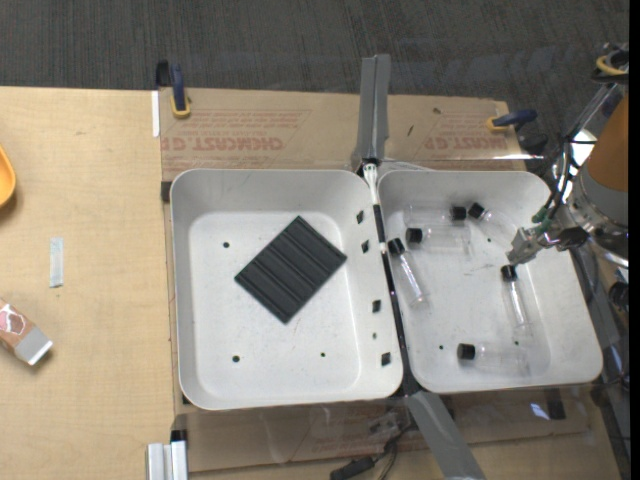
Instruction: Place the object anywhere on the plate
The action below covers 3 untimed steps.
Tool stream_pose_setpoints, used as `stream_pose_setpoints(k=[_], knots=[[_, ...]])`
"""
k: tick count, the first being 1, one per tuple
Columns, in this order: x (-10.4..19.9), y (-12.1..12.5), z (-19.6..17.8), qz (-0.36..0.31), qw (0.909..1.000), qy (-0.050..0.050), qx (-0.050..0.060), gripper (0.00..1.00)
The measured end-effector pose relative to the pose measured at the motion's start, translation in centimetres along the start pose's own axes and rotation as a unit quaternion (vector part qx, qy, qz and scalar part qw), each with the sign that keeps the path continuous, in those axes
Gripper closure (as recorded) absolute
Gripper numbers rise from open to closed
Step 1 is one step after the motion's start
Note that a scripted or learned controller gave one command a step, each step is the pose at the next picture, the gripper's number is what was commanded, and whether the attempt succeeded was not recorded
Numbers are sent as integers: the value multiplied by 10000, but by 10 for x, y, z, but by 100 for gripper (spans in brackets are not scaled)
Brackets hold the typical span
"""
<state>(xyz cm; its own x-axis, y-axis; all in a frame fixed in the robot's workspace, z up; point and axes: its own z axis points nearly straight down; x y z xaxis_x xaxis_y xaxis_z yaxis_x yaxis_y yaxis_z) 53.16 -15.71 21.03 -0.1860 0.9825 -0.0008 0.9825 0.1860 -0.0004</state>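
A dark ribbed square plate (291, 268) lies flat and turned diagonally in the left bin (200, 368). Several clear plastic tubes with black caps are scattered in the right bin (560, 368): one tube (410, 273) beside the divider, one tube (516, 303) toward the right side, and another tube (478, 354) near the front. My gripper (522, 251) hangs low over the right bin's right half, just above the black cap (508, 272) of the right-side tube. I cannot make out anything held in it.
Two more capped tubes (462, 211) lie at the back of the right bin. A grey bar (375, 108) runs along the divider between the bins. Clamps (178, 96) hold cardboard behind them. Small items (22, 333) sit on the wooden bench at left.
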Motion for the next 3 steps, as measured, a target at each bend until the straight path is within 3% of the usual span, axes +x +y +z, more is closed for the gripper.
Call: stream_pose_setpoints(k=[1,2,3], knots=[[23,66,-16,1018,9948,-5,8,100],[74,144,-58,220,9998,-10,2,100],[104,148,-169,994,9951,-7,7,100]])
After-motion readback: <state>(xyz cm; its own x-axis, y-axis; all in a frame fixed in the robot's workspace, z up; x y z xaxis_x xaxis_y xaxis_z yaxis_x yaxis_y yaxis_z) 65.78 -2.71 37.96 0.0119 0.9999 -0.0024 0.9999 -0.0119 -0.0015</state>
